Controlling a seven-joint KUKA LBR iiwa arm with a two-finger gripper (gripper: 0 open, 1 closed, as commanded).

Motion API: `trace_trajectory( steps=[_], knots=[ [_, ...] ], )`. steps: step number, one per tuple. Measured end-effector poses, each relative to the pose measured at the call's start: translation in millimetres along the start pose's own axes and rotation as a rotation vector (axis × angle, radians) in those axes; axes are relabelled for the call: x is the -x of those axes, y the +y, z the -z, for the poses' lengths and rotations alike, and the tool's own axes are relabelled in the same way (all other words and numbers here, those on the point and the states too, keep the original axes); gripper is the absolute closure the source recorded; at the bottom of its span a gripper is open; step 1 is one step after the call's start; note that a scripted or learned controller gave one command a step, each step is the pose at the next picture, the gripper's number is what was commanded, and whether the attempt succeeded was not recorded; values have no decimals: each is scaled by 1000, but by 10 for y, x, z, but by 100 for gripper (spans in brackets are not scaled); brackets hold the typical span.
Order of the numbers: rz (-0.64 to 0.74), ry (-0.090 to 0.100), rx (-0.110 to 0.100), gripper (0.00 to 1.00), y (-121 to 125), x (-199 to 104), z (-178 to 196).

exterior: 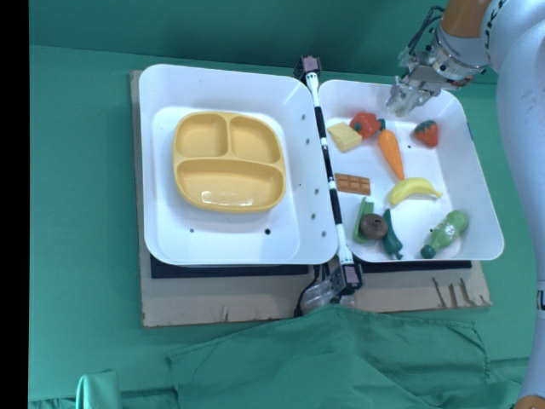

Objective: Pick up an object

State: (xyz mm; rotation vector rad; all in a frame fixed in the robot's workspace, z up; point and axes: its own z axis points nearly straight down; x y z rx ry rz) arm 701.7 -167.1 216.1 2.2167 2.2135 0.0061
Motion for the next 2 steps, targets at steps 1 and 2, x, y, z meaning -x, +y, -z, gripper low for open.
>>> trace_trajectory(
  steps=[1,2],
  knots=[
    [-3,-1,-1,100,-5,212,183],
    [0,1,-4,100,-3,-21,247]
  ],
)
